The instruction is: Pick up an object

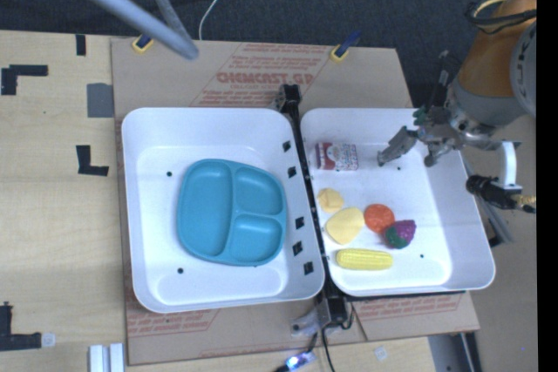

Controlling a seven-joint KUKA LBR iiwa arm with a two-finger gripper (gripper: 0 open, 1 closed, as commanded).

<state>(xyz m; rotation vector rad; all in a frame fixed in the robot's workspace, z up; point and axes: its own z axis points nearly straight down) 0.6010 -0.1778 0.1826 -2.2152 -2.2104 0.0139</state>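
Corn cob (364, 259) lies crosswise — long axis left-right — along right bin's (453, 213) near wall.

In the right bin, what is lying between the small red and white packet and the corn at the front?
In the camera view, between the packet and the corn lie two pale yellow toy foods: a small piece and a larger piece beneath it.

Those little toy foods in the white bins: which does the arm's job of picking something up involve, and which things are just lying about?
For the job:
two-finger metal tool
yellow plastic corn cob
orange round toy
purple-and-green toy
pale yellow lumpy toy
small yellow piece
red-and-white packet

Lying about:
blue divided plastic plate
brown cardboard sheet
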